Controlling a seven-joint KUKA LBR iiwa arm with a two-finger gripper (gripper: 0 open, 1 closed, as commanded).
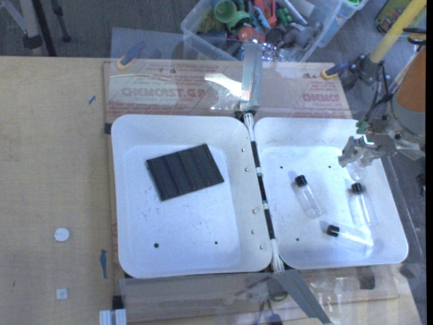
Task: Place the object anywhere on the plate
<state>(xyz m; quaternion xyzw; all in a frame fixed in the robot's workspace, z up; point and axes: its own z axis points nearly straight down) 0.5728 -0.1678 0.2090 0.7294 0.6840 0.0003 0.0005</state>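
Left bin: one dark ribbed rectangular plate, lying flat toward the far side, slightly rotated.

Right bin: three clear vials with black caps. First vial left of centre; second vial toward the right; third vial nearest, lying crosswise.

Pincer: over the far right part of the right bin, above the second vial; whether spread or pressed together cannot be told.

Surface: pale wood, with a small white disc.

Wooden bench — two white bins side by side.
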